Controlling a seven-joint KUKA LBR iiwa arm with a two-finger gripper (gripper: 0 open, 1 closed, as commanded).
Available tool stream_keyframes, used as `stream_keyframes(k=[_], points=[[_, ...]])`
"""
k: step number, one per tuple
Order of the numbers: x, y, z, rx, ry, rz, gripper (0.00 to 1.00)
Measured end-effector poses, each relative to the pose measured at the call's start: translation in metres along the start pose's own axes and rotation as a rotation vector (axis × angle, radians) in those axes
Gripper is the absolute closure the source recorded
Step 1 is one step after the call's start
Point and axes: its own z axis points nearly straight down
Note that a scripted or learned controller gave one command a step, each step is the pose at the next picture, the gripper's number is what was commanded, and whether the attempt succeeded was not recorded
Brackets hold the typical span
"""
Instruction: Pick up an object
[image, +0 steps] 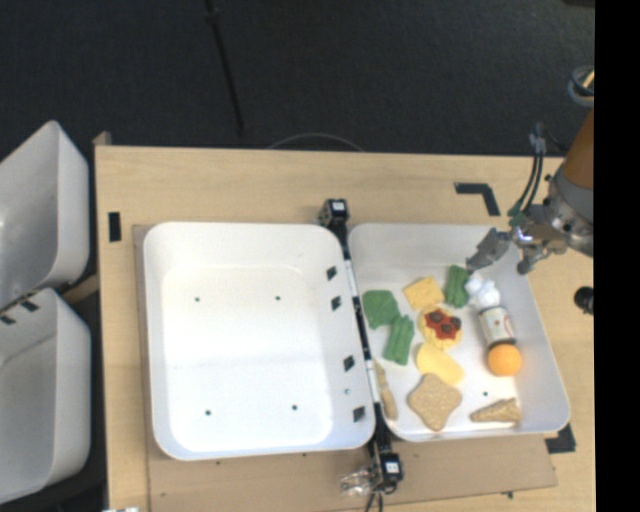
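Wooden bench (230, 185) carries two white bins; the right bin (545, 400) holds one small bottle (493, 322) lying lengthwise, cap toward the far wall, beside one orange (503, 360). Gripper (508, 251) hovers open, holding nothing.

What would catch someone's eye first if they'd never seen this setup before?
Probably the bright clutter in the right bin: an orange ball, green pieces, yellow shapes and a slice of toast. Above that bin's far right corner, the gripper hangs open.
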Motion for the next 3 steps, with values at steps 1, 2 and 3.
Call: stream_keyframes(k=[1,2,3], points=[[0.012,-0.089,0.103,0.015,0.008,0.002,0.0],[0.068,-0.117,0.13,0.004,0.002,-0.003,0.0],[0.066,-0.116,0.129,0.0,0.001,0.001,0.0]])
